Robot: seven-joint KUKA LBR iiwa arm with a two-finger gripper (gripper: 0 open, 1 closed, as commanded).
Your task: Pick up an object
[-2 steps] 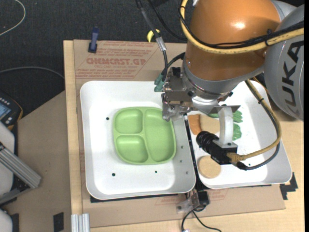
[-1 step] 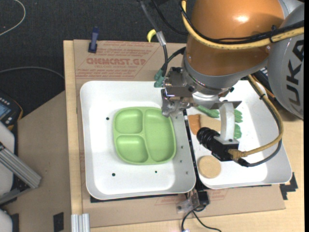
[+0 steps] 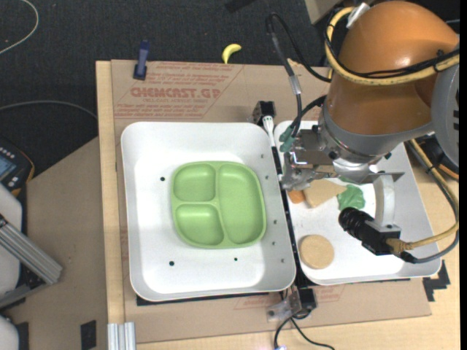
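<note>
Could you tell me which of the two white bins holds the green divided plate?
The left bin; the green divided plate lies at its middle, while the right bin sits under the arm.

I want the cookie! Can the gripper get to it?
Probably yes. The round cookie lies flat in the right bin with bare floor around it, and the gripper hangs over that bin.

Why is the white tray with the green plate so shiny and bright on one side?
In the camera view, light from above washes out the left bin along its left part, so the white glares; the green plate stays evenly lit and sharp, while the arm throws shade over the right bin.
</note>
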